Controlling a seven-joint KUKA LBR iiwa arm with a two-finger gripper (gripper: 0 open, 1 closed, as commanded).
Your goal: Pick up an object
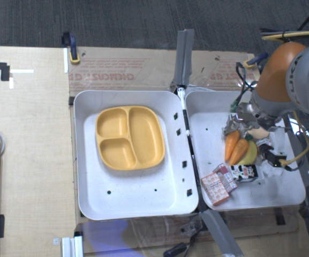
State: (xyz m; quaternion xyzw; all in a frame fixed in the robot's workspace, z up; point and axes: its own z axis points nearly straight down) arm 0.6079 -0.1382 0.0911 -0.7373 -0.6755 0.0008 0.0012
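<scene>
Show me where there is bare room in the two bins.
Left bin: a bare strip along its near edge, below the yellow plate. Right bin: bare floor on its left side, between the divider and the carrots. Crowded: the carrots, gripper and cartons cluster together.
</scene>
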